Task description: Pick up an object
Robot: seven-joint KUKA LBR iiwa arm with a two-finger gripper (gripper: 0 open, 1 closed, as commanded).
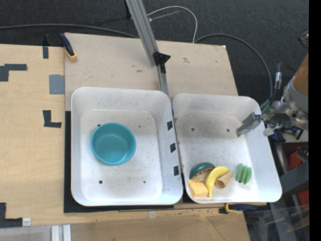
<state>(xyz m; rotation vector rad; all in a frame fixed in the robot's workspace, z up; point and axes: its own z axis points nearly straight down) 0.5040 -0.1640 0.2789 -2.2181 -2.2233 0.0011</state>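
Objects cluster at 6 o'clock in right bin (261, 134): banana (215, 177), green dome-shaped item (200, 168) touching its left, yellow block (198, 188) below, green ridged piece (243, 173) at 3 o'clock. Gripper (249, 124) over bin's 3 o'clock rim; finger state: cannot tell. Teal bowl (113, 143) in left bin (80, 134).

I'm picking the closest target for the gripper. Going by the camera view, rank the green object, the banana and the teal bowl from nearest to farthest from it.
From the gripper, at the right bin's right rim:
1. Green object, right bin, near its front right corner.
2. Banana, right bin, front, left of the green object.
3. Teal bowl, left bin, far across.
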